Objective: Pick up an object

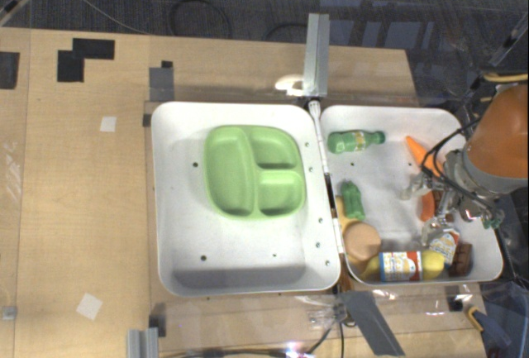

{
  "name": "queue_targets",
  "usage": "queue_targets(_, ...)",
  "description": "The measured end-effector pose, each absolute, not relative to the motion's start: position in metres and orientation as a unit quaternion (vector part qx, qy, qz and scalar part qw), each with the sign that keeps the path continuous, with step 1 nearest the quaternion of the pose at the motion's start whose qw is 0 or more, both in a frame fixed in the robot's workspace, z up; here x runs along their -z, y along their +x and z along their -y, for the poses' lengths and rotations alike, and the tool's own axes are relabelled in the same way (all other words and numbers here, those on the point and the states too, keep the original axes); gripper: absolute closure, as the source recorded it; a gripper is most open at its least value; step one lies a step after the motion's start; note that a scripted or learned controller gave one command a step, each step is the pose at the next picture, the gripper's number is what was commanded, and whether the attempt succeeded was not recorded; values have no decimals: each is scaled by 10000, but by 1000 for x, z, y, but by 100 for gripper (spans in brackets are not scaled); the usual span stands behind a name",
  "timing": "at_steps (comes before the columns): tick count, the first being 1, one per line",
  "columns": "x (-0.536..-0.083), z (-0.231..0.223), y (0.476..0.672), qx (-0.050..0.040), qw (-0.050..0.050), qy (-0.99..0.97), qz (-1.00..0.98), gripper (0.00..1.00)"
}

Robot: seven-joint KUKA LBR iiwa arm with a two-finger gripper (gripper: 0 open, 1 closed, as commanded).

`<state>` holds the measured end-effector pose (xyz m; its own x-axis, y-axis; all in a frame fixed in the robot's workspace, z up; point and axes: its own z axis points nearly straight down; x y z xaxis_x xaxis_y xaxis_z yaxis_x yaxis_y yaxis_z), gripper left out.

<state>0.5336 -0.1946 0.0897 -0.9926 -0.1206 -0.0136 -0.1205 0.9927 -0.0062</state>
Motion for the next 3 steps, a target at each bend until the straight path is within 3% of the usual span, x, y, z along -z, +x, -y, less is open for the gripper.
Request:
queue_targets(1,-90,184,543,18,65,232,-9997,0)
queue_targets(2,-89,163,574,16,66,364,-9993,0)
queue_targets(3,-99,150,561,-3,37,1115,-9938,0)
